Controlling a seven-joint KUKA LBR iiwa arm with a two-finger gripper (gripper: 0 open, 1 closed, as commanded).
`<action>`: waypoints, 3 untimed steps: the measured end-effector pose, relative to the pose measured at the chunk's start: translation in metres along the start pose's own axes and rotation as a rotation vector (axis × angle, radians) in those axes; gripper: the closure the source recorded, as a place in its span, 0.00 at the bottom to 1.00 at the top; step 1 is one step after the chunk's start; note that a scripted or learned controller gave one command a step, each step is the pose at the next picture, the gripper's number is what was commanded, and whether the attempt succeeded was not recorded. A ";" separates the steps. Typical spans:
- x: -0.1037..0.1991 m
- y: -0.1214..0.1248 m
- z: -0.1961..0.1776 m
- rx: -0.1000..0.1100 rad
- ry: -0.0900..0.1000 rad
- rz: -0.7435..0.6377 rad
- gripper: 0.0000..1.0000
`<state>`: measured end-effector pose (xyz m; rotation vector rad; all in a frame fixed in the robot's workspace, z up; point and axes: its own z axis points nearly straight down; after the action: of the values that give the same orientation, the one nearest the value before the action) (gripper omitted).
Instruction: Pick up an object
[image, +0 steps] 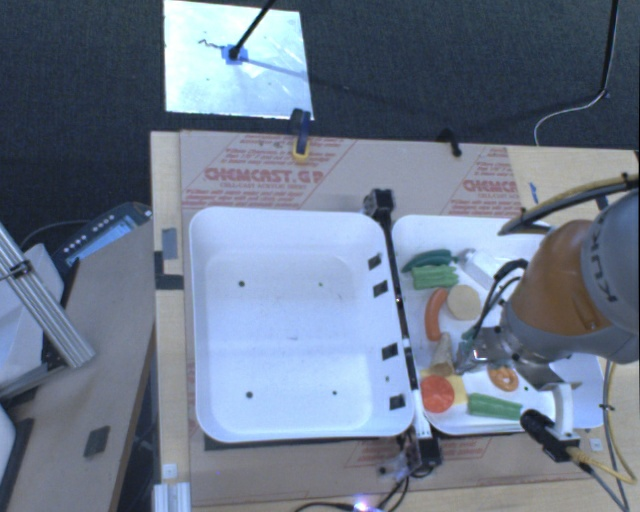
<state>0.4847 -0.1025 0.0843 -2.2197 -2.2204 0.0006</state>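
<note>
Gripper hovered low over right bin, reaching phase; fingers' state, can't tell; next needed descent onto red tomato.

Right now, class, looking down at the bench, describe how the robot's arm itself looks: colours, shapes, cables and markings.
The bulky rounded grey arm carries a broad orange band above its wrist and dark lettering on the grey shell. Thin black cables loop beside the band toward the small metallic two-finger gripper.
</note>
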 end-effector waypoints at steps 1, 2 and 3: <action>-0.002 0.002 0.000 -0.003 -0.001 -0.002 1.00; 0.000 0.063 -0.001 -0.009 -0.003 -0.006 1.00; 0.020 0.000 0.000 0.001 0.001 -0.001 1.00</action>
<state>0.4843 -0.0822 0.0842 -2.2177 -2.2205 0.0006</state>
